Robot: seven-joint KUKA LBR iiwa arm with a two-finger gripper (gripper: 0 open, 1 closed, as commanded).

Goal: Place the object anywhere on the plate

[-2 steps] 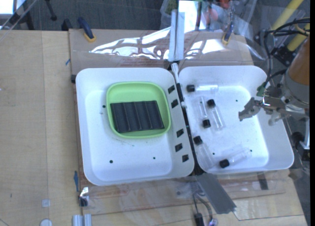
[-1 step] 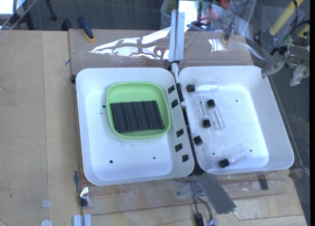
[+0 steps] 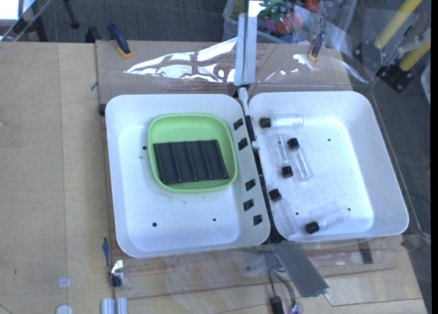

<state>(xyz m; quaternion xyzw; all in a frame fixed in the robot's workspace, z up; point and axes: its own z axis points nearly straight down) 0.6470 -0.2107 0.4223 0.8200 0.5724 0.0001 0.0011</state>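
Vials [image 3: 295, 162] with black caps lie scattered in the right bin [image 3: 356, 111], well apart from the green plate [image 3: 161, 128] (a black tray [image 3: 189, 161] rests on it) in the left bin [image 3: 123, 189]. Fingers' state: cannot tell. Best to grip one vial across its body.

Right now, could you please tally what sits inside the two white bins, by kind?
Green plate: 1
Black ridged block on the plate: 1
Clear vials with black caps: 4
Total: 6
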